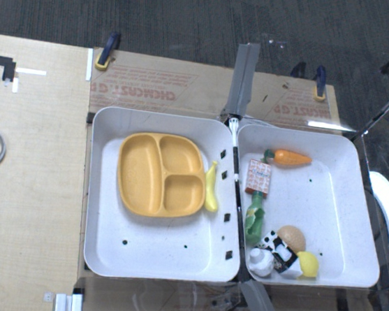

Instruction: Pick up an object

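Jaws' state: cannot tell. Right bin (pixel 336 204) clutter (lemon (pixel 308 264), bun (pixel 291 237), cow (pixel 279 257) touching) risks a glancing, multi-object grasp; lone carrot (pixel 289 158) looks safer.

Bright, even overhead light washes the two white bins (pixel 98 196), drawing glare off the right bin's right rim (pixel 379 202) and only faint shadows beside the yellow plate (pixel 162 175), while fine detail stays soft and the far floor (pixel 198 11) dim.
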Available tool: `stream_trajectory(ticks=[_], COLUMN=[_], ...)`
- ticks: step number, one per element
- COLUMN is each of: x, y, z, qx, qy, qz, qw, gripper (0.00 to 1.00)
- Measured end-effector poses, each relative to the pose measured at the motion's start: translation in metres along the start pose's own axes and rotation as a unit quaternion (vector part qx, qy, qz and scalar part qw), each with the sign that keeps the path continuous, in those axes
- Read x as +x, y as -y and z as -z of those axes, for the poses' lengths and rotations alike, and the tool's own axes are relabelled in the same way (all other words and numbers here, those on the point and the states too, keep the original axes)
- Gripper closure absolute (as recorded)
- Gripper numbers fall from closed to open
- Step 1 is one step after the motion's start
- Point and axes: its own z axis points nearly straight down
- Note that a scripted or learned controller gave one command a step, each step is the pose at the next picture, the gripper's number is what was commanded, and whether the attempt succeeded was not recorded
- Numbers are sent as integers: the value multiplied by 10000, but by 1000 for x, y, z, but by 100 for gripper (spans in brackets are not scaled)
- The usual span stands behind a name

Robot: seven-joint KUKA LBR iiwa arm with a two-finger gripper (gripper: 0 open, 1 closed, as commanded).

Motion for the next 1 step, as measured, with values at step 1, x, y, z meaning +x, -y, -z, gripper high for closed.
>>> stream_trajectory(ticks=[1], x=[10], y=[48], z=[-144], qx=[2], qy=[2], qz=[794], qw=[9968], gripper=[100])
